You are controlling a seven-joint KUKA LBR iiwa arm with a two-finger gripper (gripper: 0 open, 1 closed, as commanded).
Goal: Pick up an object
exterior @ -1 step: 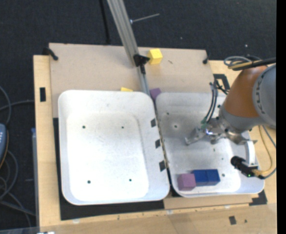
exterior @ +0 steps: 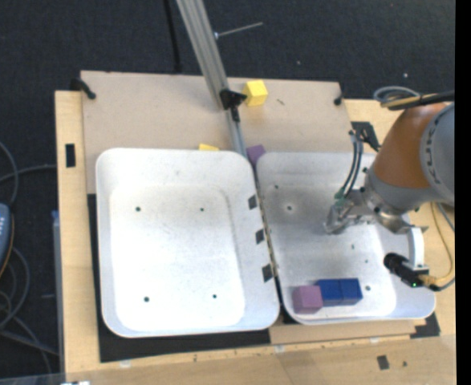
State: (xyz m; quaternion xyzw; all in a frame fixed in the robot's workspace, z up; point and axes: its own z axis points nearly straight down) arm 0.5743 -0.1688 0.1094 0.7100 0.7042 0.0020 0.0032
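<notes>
A blue block (exterior: 339,291) and a purple block (exterior: 306,298) lie side by side near the front edge of the right bin (exterior: 299,175). My gripper (exterior: 337,221) hangs over the middle of that bin, some way behind the two blocks and apart from them. The grey arm with its orange band (exterior: 404,155) reaches in from the right. Nothing shows between the fingers.
The left bin (exterior: 171,239) lies beside the right one. A slanted metal post (exterior: 207,50) rises behind the bins. A yellow block (exterior: 256,93) rests on the board at the back, a small purple piece (exterior: 255,152) and a yellow piece (exterior: 209,147) at the bins' rear rims.
</notes>
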